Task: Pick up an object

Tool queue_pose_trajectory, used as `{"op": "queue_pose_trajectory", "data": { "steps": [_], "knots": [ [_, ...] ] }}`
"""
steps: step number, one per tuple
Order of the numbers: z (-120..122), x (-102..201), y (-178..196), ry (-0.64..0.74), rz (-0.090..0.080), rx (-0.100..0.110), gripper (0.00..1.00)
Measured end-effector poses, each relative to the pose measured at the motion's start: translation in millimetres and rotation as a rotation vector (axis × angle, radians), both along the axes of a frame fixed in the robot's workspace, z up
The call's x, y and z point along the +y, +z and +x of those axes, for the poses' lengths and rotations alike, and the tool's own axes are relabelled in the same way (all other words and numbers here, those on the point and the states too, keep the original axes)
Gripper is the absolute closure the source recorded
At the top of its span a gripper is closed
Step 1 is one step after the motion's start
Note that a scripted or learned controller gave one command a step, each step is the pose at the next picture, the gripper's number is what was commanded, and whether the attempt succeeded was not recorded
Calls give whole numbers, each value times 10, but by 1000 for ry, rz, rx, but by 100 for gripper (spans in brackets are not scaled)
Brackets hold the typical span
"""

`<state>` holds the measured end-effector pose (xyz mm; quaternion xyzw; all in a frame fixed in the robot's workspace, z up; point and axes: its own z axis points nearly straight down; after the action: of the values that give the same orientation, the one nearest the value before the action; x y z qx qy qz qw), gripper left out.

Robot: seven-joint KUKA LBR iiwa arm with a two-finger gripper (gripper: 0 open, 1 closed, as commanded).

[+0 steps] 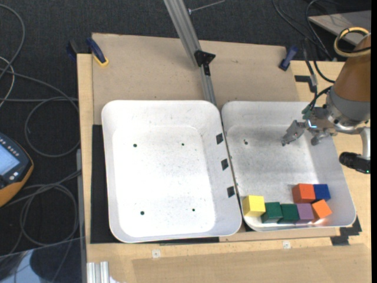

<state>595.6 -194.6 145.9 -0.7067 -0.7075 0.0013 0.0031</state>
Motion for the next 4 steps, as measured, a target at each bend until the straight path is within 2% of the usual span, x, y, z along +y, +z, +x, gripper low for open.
{"op": "queue_pose_trajectory", "data": {
  "steps": [1, 2, 4],
  "knots": [
    [-10, 10, -495, -1, 0, 0, 0],
    [16, 7, -346, 0, -2, -9, 100],
    [-47, -23, 795, 1, -5, -15, 100]
  ]
}}
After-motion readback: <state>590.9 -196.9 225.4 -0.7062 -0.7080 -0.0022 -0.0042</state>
